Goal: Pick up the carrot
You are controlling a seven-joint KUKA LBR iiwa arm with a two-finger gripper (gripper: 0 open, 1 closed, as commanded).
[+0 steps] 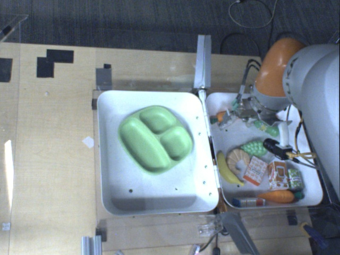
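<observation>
The carrot (pixel 277 196) is orange and lies on its side along the near wall of the right bin (pixel 317 195). My gripper (pixel 237 112) hangs low over the far left part of that bin, well away from the carrot. Small green and orange items lie around it, and nothing shows clearly between its fingers. The grey arm with its orange band reaches in from the right and hides the bin's far right corner.
Beside the carrot lie a yellow banana (pixel 227 170), a round tan item (pixel 238 158), a red-and-white carton (pixel 255 170), a printed packet (pixel 280 175) and a green knobbly item (pixel 255 147). The left bin (pixel 114 195) holds a green divided plate (pixel 154 138).
</observation>
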